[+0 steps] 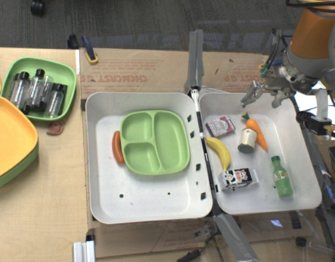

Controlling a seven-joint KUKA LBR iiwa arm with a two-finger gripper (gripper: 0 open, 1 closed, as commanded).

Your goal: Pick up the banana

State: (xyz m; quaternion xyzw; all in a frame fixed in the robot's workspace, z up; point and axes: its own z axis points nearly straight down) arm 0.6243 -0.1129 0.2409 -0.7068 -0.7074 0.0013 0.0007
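The grey two-finger gripper (pixel 264 95) hovers, fingers apart and empty, beyond the curved yellow banana (pixel 220 151). Approach stage; it must descend nearer.

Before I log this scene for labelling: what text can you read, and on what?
"CHEWCYZL": red print, upside down, on the cardboard behind the left bin.
More red print on the cardboard right of the divider: partly hidden, unreadable.
Purple packet, black-and-white carton, green bottle: labels too small to read.
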